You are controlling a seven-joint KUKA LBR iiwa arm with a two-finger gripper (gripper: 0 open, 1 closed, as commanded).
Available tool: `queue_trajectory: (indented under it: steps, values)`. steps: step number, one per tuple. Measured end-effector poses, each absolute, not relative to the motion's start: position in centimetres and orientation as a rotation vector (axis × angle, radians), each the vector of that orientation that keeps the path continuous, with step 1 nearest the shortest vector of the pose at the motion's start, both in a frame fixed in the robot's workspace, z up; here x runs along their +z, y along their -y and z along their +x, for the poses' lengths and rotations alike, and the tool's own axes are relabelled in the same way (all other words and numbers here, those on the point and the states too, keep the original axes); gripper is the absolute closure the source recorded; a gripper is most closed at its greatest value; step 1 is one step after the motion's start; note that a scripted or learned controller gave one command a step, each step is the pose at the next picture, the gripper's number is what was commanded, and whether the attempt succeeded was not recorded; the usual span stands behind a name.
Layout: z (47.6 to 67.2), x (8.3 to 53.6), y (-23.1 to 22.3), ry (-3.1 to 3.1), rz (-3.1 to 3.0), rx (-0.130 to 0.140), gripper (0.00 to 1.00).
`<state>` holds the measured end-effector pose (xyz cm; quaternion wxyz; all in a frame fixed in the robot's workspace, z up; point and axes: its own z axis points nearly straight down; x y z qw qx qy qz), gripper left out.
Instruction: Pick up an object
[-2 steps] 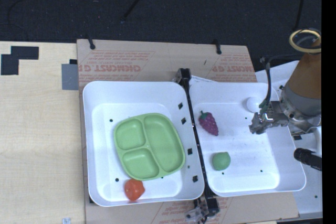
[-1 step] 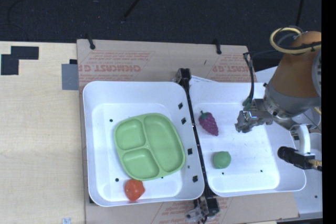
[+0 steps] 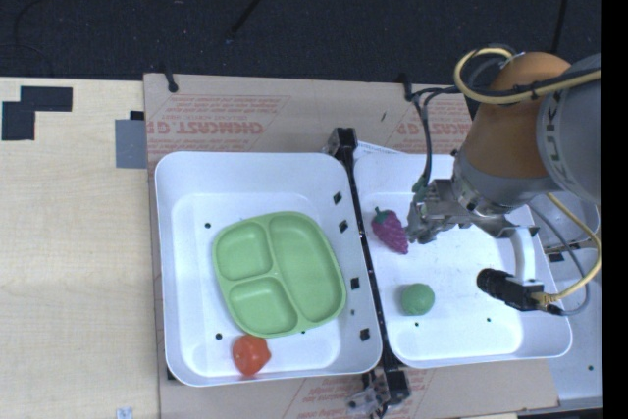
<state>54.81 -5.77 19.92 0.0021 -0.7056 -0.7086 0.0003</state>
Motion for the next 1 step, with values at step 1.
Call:
queue_trajectory:
  steps: [1]
  values:
    - [55.44, 19.89, 0.84, 2.223, -2.214, 0.001, 1.0]
